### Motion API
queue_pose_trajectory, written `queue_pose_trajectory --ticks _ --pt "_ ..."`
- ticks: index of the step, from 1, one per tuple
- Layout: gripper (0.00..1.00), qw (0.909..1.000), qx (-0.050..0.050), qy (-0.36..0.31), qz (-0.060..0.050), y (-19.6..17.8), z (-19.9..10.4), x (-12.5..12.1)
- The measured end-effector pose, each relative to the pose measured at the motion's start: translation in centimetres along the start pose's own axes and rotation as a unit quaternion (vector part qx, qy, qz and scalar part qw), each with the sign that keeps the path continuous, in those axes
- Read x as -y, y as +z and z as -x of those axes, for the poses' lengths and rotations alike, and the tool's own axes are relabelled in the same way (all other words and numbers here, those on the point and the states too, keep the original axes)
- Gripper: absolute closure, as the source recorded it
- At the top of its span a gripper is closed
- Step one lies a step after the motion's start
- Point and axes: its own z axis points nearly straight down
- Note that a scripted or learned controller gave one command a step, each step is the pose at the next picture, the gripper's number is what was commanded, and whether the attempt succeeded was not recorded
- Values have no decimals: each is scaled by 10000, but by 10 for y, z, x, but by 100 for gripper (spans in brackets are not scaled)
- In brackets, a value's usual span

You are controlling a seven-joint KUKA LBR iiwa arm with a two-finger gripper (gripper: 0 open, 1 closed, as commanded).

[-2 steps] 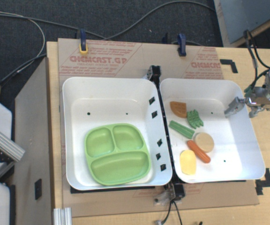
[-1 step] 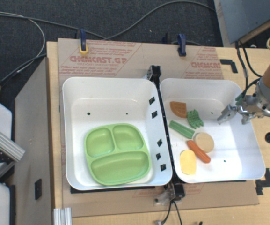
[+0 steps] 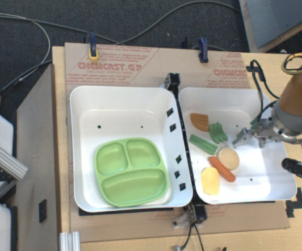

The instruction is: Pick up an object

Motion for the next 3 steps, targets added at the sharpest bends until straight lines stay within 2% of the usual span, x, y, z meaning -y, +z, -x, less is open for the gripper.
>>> queue_pose_trajectory --ticks 1,2,3 --pt "0 10000 7 2 17 13 -1 0" --pt "100 10000 7 -2 32 1 -1 -1" --pt "100 10000 22 -4 53 -42 -3 -2"
